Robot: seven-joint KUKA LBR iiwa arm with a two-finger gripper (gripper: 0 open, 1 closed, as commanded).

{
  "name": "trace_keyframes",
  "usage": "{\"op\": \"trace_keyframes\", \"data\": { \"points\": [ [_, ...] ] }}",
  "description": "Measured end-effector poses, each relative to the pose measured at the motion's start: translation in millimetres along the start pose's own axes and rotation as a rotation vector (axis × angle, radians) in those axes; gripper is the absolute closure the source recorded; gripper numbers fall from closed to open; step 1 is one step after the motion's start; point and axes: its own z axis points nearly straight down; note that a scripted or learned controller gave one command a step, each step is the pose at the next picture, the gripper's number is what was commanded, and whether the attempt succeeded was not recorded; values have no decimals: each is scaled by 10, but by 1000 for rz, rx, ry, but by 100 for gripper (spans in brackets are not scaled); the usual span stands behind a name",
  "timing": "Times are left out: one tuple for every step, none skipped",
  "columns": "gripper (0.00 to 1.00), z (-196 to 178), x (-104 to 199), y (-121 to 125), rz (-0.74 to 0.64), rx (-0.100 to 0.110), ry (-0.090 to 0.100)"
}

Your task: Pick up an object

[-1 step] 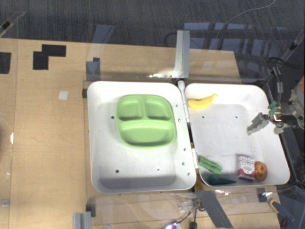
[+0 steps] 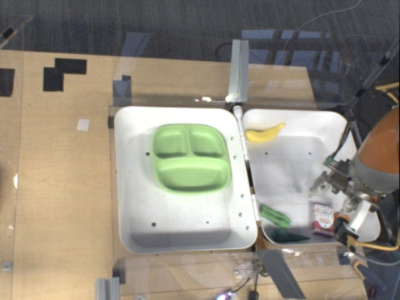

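Observation:
The right bin [image 2: 300, 120] holds a yellow banana [image 2: 264, 132] at its far left corner. A light green pod-shaped object [image 2: 275, 215] lies near the front left, with a flat dark green item [image 2: 289, 235] just in front of it. A small red and white packet [image 2: 322, 219] sits by the front right. My gripper [image 2: 329, 181] reaches in from the right over the bin's right side, just above and behind the packet. Nothing shows as held in it.
The left bin [image 2: 134, 167] holds a green divided plate [image 2: 189, 157]. A metal post [image 2: 239, 70] stands behind the gap between the bins. The arm's orange band [image 2: 381, 149] and cables crowd the right bin's right edge.

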Motion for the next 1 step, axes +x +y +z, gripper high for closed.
{"op": "trace_keyframes", "data": {
  "points": [
    [100, -105, 16, 7, 0, -2, 3]
  ]
}}
